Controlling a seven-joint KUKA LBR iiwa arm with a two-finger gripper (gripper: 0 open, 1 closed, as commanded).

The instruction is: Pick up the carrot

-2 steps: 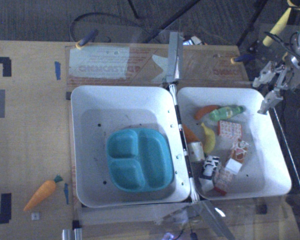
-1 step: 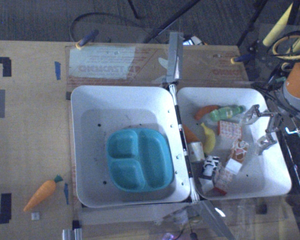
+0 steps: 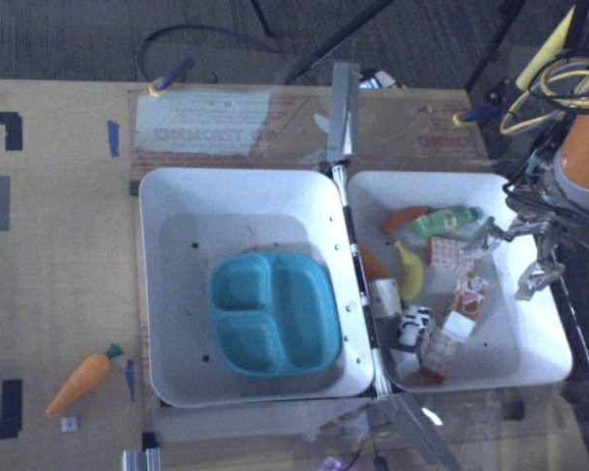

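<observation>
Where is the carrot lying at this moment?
The carrot lies on the bench, outside both bins, at the lower left of the camera view. It is just left of the left bin, which holds the blue tray.

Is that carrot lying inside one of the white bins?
No, the carrot lies on the bench, left of the left bin.

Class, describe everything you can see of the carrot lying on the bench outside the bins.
The carrot is an orange toy, plastic-looking, with a small dark green top. It lies flat and slanted on the tan bench, green end toward the left bin, tip toward the near left corner. Only the bench touches it; a blue tape strip sits just beside it.
</observation>
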